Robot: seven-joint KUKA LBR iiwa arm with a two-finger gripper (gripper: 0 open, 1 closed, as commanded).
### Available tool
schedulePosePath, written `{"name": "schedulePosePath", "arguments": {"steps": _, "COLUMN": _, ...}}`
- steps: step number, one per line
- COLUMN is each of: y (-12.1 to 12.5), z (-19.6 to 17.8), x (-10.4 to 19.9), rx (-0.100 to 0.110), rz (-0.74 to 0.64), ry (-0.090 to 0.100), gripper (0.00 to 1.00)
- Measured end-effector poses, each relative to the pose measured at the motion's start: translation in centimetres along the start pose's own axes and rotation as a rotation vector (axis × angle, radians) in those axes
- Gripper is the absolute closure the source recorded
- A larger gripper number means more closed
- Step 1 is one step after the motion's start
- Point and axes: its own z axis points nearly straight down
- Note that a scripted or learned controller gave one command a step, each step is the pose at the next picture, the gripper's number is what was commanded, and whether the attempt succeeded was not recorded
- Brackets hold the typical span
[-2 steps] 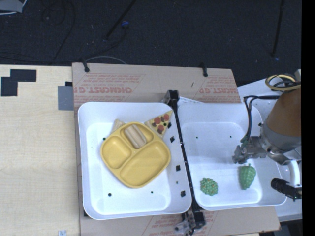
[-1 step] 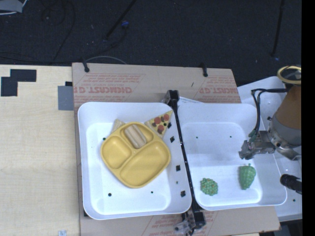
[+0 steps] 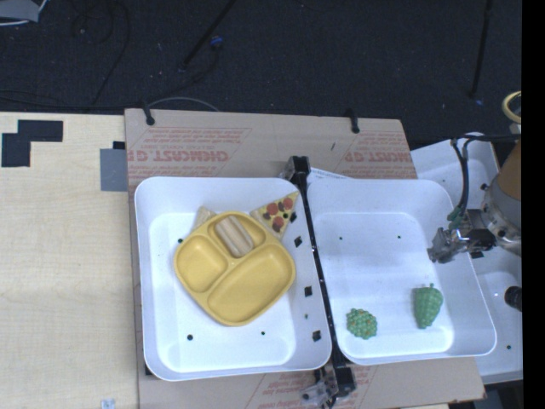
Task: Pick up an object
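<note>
Green items sitting at the near end of the right bin [image 3: 477, 313]: a green strawberry-like piece [image 3: 427, 306] lying closest to the gripper, just below it toward the camera, and a round green cluster [image 3: 361, 323] lying further left along the same near edge. Neither is touching the other.

Gripper [image 3: 446, 245] hanging over the right bin's right rim, arm [image 3: 509, 196] coming in from the right edge of the view. Nothing sitting between the tips. Cannot tell whether it's open or closed, too small and dark at this angle.

Going outward to the left: bare white floor of the right bin, then the black divider strip [image 3: 312, 254] running between the two bins. Left bin [image 3: 153, 313] holding a yellow sectioned tray [image 3: 238, 271], tilted diagonally, well apart from the gripper. A tan oblong piece [image 3: 233, 233] lying in the tray's upper compartment. A pizza-slice toy [image 3: 278, 212] resting just beside the tray's upper right edge, near the divider.

Brown cardboard sheet [image 3: 255, 147] lying under both bins, printed lettering showing past the far edges. Light wood bench surface [image 3: 60, 254] extending off to the far left.
</note>
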Motion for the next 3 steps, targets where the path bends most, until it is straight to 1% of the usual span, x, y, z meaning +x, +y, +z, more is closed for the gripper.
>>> {"name": "schedulePosePath", "arguments": {"steps": 1, "y": 0.1, "z": -5.2, "x": 0.0, "rx": -0.001, "rz": -0.001, "ry": -0.001, "gripper": 1.00}}
{"name": "schedulePosePath", "arguments": {"steps": 2, "y": -0.3, "z": -3.5, "x": 5.1, "rx": 0.004, "rz": -0.004, "ry": 0.003, "gripper": 1.00}}
{"name": "schedulePosePath", "arguments": {"steps": 3, "y": -0.5, "z": -3.2, "x": 9.2, "rx": 0.004, "rz": -0.001, "ry": 0.002, "gripper": 1.00}}
